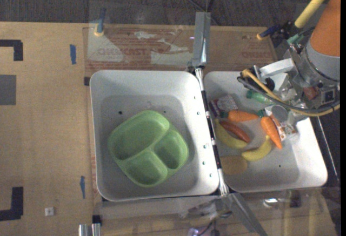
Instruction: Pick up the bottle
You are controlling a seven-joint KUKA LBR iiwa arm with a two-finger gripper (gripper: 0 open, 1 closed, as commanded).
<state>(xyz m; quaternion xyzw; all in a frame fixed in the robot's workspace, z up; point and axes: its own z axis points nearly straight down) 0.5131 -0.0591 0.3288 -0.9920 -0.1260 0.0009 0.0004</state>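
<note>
Two white bins fill mid-frame. Left bin holds a green divided plate. Right bin holds carrots, bananas and, at its upper edge, the green bottle beside the gripper, whose grip I cannot tell.

You had two bins side by side: the divided plate lay in the left bin; toy food clustered in the right bin, the arm overhanging its two-o'clock corner.
</note>
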